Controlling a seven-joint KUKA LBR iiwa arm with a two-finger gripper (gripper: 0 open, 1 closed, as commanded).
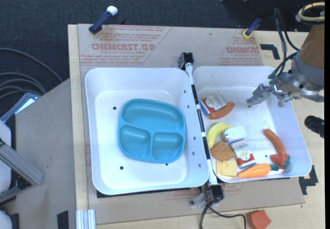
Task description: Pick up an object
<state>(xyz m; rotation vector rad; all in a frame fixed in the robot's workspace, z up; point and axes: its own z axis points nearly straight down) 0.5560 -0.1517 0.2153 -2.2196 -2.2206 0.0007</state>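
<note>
**Camera view: gripper poised over the right bin, nothing held**

Camera view shows the gripper (262, 95) above the upper part of the right bin (296, 119), its two fingers spread apart with nothing between them. This position places it over bare bin floor, apart from every object, so a descent here would likely close on nothing.

Nearest candidate: a sausage (221, 111) to the gripper's left and slightly toward the camera, lying against a small red-and-white packet (212, 103). Its long axis runs diagonally, the far end pointing up and right toward the gripper.

Below the gripper, toward the near rim, a second sausage (274, 142) lies alone. Its long axis tilts from upper left to lower right. It is judged the easiest pick, since it has free floor along both long sides.

Farther off, a banana (216, 133), a cracker (223, 151), and a carrot (253, 171) crowd together near the divider.

Beyond the divider, the left bin (98, 119) holds a blue sectioned plate (152, 130).
</note>
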